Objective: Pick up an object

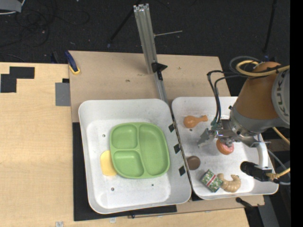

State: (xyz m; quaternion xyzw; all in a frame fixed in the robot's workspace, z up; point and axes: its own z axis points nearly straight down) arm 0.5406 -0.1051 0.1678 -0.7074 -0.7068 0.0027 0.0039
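Risk notes, right bin (189, 109): gripper (218, 135) hangs low over bin middle, arm (255, 103) covering much of it; I cannot tell gripper's state. Red-orange ball (226, 148) just beside gripper, partly under wrist. My judgement: round toy may roll off on contact. Orange drumstick toy (194, 121), brown disc (193, 162), green packet (209, 180), tan peanut-shaped toy (231, 183) near; stray nudge possible. Green divided plate (140, 150) and yellow piece (107, 164) in left bin (90, 126), well apart.

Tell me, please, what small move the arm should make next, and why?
Probably lower the claw straight down toward the red ball just beneath it in the right bin. The ball lies apart from the other items there, so it looks like the easiest pick.
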